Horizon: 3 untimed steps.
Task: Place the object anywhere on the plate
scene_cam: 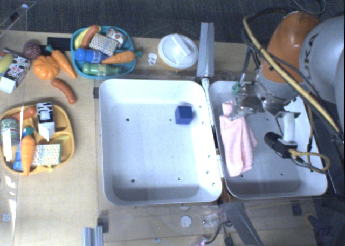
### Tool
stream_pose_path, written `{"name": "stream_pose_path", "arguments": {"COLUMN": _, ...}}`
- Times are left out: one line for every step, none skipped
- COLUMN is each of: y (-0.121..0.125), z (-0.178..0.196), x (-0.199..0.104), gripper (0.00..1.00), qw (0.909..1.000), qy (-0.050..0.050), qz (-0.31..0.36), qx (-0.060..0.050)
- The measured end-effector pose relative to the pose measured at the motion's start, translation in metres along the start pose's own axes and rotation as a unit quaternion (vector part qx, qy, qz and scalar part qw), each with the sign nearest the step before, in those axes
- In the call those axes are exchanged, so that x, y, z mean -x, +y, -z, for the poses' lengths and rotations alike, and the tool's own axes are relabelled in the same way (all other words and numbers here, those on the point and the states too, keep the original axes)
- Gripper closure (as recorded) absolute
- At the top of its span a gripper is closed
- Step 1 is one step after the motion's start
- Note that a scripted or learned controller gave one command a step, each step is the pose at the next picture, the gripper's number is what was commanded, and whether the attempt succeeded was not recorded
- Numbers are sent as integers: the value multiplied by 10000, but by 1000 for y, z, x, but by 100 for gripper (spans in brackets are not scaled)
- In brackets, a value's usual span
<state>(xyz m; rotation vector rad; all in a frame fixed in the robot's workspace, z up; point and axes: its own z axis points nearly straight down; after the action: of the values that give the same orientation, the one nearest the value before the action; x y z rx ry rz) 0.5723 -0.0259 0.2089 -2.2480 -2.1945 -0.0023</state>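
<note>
On wooden bench (81,196), two white bins (156,185)

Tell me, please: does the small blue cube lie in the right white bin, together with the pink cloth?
No, the small blue cube lies in the left white bin, while the pink cloth hangs in the right white bin.

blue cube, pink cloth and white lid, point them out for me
blue cube (184,114), camera view, on its top face
pink cloth (238,142), camera view, on the middle of the hanging fabric
white lid (178,49), camera view, on its centre
</note>
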Motion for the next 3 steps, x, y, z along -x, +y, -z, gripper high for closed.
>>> {"name": "stream_pose_path", "arguments": {"y": 1, "z": 15, "x": -1, "gripper": 100, "qw": 10000, "qy": -3, "qz": 25, "qx": 1}}
{"name": "stream_pose_path", "arguments": {"y": 2, "z": 16, "x": -53, "gripper": 100, "qw": 9793, "qy": -2, "qz": 2023, "qx": 2}}
{"name": "stream_pose_path", "arguments": {"y": 14, "z": 14, "x": -94, "gripper": 100, "qw": 9195, "qy": -4, "qz": 3931, "qx": 19}}
